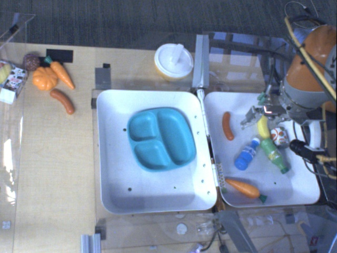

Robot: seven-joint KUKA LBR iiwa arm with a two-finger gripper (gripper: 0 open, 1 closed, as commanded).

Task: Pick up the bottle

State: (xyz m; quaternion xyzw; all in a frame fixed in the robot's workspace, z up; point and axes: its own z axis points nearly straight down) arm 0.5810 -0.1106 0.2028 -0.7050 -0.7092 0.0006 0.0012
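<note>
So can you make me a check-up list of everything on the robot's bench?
Surface: pale wooden bench bearing two shallow white bins, left and right.
Job's things: blue plastic bottle and green plastic bottle lying in the right bin.
Clutter: blue divided plate in the left bin; in the right, a sausage, carrot, yellow toy and round ball. On the bench: pumpkin, carrot, sausage, white lidded cup.
End effector: above the yellow toy; grip unclear.
Cables: black cables at the right bin's edge.
Surroundings: dark carpet.
</note>
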